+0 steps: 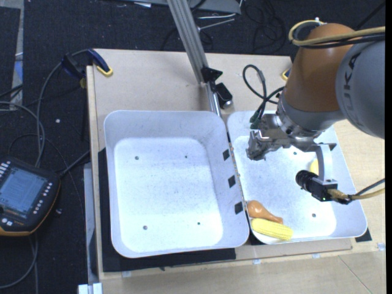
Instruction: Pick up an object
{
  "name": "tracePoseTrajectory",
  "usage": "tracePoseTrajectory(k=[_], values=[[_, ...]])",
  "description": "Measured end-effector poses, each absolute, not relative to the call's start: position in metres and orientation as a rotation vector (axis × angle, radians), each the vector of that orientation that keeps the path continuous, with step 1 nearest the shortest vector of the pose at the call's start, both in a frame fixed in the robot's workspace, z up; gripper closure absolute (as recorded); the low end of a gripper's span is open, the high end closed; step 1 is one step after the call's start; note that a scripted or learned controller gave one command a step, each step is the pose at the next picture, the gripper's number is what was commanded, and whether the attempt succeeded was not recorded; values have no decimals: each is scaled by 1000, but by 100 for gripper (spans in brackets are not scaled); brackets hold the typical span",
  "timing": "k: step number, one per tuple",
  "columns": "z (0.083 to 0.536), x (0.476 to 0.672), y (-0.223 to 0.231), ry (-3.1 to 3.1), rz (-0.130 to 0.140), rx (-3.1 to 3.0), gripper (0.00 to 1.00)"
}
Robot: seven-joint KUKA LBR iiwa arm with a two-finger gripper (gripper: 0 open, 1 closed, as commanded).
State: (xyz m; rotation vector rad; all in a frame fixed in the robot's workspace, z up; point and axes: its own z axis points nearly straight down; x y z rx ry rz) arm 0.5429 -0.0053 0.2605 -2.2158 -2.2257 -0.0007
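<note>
Approach step. Claw (pixel 257 149) over right bin (pixel 349 225), nothing visibly held; finger spacing can't tell. Corn cob (pixel 272 229) and orange piece (pixel 262 211) below claw in view, at near rim. Next: shift toward them, descend.

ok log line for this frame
gripper over right bin | corn and orange piece at near-left corner | nothing seen held

A pale wooden bench (pixel 153 81) stands on a dark carpeted floor (pixel 43 17) where black cables (pixel 30 124) run to a handheld control pendant (pixel 23 195) at the left, and a slanted metal pole (pixel 190 35) rises from what seems a grey base.
</note>
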Motion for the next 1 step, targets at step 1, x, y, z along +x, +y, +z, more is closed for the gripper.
tracePoseTrajectory(k=[1], values=[[246, 540, 53, -2225, 1, -2216, 100]])
